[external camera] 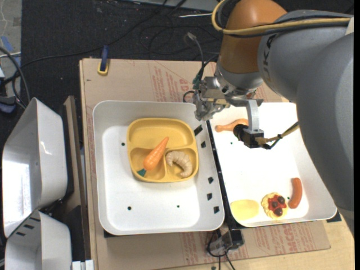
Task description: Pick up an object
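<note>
Nearest the camera, along the front of the right bin (315, 204), 3 toy foods are lying in a row: a pale yellow disc (244, 208), a small pizza piece with red and dark toppings (275, 204), and an orange-red sausage (296, 192) angling upward just beside it. In the left bin (107, 167), a yellow divided plate (160, 129) is sitting mid-bin, holding a carrot (156, 153) tilting across the divider and a beige shrimp (181, 163) in the right compartment. Farther back in the right bin, an orange drumstick (230, 126) is lying near the rear edge, touching or just beside a black part of the arm's tool. The gripper (203, 110) is hanging over the seam between the 2 bins, near the drumstick; cannot tell if it is released or clenched. Behind, the grey arm (315, 66) with an orange band (250, 16) is reaching in.
</note>
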`<action>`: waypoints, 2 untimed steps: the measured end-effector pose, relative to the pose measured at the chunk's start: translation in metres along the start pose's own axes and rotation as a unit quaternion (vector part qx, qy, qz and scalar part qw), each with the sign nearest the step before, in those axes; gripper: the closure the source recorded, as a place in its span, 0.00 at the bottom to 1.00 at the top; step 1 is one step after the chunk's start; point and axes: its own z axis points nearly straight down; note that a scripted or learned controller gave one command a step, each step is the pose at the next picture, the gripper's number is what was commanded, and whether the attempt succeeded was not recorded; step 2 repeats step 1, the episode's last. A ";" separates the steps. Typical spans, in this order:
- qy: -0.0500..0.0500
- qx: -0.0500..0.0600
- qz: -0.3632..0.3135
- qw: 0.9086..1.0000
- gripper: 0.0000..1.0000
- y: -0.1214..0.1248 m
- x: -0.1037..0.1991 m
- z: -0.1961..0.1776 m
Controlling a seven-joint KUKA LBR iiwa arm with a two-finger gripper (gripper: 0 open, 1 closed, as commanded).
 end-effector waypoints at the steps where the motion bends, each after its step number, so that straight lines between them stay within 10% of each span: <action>1: 0.000 -0.002 0.000 1.000 1.00 0.007 0.048 -0.017; 2: 0.000 -0.002 0.000 1.000 1.00 0.007 0.048 -0.017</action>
